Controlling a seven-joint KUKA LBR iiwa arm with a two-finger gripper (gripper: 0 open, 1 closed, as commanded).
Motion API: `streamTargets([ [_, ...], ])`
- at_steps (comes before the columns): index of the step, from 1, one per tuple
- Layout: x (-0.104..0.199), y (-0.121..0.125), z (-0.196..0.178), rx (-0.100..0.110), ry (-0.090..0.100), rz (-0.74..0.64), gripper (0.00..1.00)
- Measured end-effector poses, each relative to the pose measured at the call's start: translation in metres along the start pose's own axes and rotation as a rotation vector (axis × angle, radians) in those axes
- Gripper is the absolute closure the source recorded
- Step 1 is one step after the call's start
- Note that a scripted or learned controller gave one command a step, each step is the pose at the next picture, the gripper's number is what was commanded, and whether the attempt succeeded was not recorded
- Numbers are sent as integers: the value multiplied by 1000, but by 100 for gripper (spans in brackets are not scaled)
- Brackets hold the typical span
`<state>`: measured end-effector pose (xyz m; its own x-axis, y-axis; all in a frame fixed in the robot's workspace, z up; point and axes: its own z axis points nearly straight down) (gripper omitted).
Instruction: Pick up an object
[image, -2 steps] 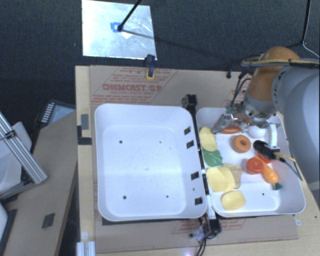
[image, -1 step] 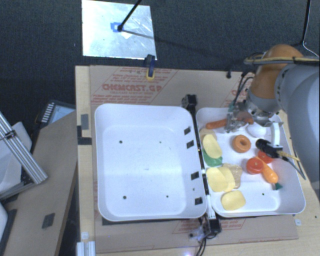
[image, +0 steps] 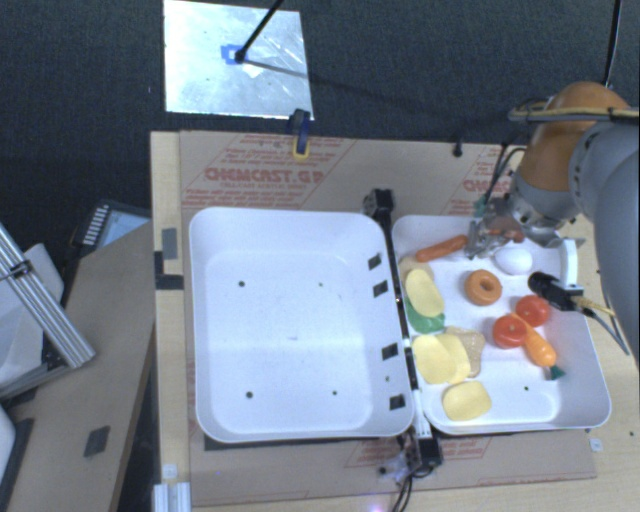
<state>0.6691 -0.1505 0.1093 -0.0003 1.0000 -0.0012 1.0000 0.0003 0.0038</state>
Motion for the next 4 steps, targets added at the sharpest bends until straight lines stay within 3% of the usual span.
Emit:
streamTargets([
  [1,-9,-1,6,3,0,0,100],
  [2,-59,-1,25,0,-2,2,100],
  [4,-55,0,24,1,-1,-3,100],
])
